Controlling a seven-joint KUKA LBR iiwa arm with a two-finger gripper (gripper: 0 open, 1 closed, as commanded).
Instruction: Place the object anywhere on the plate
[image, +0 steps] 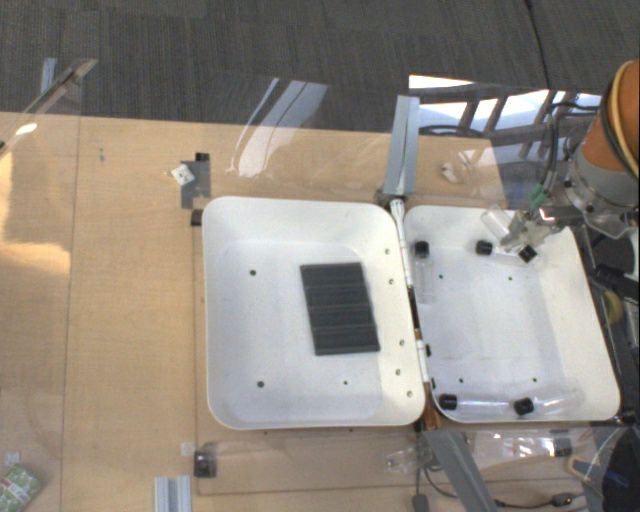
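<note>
A dark grey ribbed rectangular plate (340, 308) lies flat in the middle of the left white bin (230, 390). My gripper (522, 236) hangs over the far right corner of the right white bin (560, 400), well to the right of the plate. Pale and dark parts show at its tip, too small and blurred to tell whether an object sits there. The orange band (615, 135) of the arm shows at the right edge above it.
A grey upright post (403, 150) stands behind the gap between the two bins. Small black knobs (421, 248) dot the right bin's floor. A clear shield with glare covers the wooden bench (100, 300). Cables and brackets (470, 470) lie at the front.
</note>
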